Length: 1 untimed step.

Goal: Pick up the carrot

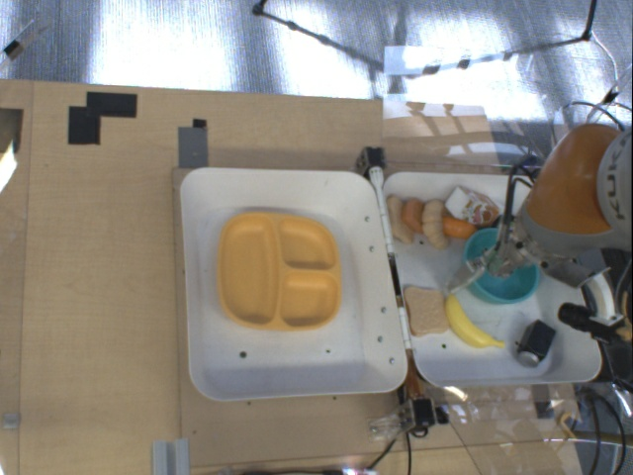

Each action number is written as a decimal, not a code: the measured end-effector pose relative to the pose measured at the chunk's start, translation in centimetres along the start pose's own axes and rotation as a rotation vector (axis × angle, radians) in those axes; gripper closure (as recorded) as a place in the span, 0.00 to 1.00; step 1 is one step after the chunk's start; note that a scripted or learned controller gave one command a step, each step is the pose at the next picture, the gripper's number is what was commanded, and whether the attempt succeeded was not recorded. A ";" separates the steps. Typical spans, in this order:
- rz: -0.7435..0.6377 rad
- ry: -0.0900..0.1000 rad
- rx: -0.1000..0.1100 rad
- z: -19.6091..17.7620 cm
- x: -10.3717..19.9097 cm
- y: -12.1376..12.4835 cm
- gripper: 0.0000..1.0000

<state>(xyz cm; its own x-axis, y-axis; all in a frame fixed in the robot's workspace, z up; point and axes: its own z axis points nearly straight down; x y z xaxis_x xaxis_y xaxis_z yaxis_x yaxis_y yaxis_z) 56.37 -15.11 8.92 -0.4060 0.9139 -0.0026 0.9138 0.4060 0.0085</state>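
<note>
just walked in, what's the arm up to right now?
The arm reaches in from the right over the right bin, with its tool hanging above the teal bowl. The carrot lies untouched near the bin's back edge, beside some pastries. A banana and a slice of bread sit nearer the front. The left bin holds a yellow divided tray.

Arm: the grey KUKA arm with its orange band [579, 181] is reaching in from the right edge, its wrist angling down and leftward.
Gripper: the slim two-finger gripper [495, 265] is hanging low at the arm's left end, too blurred to read further.
</note>
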 end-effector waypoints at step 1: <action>0.086 -0.007 -0.007 -8.0 -2.9 7.5 0.00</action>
<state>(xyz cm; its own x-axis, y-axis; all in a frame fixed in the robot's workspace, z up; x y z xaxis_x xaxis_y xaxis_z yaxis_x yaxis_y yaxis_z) 64.32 -14.74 17.01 -0.3259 0.9454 -0.0082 0.9452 0.3260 0.0165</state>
